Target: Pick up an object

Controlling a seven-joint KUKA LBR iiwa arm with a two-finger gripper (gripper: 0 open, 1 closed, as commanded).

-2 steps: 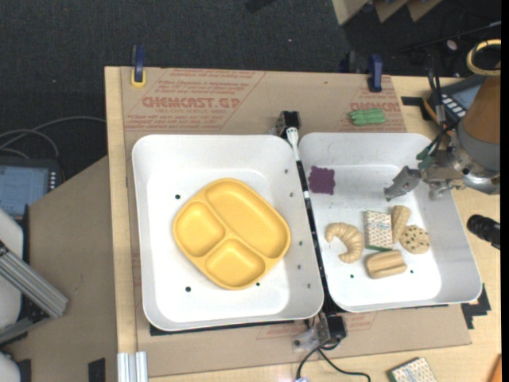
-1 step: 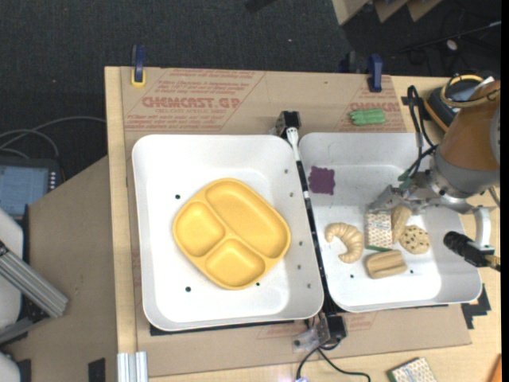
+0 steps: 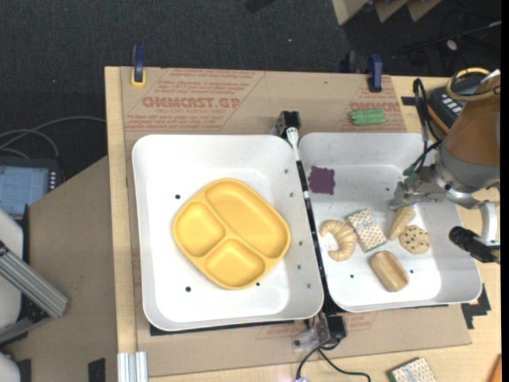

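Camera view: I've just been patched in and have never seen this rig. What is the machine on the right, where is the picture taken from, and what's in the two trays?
One fixed camera looks down at a slant on a bench. The grey and orange shape at right is a robot arm; its gripper hangs over the right bin, just above the food. I see nothing between its fingers. The left bin holds a yellow divided plate. The right bin holds a purple square, a croissant, a patterned packet, a bread stick, a cookie and a bread roll.

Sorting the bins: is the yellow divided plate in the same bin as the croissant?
No, the yellow divided plate lies in the left bin; the croissant lies in the right bin.
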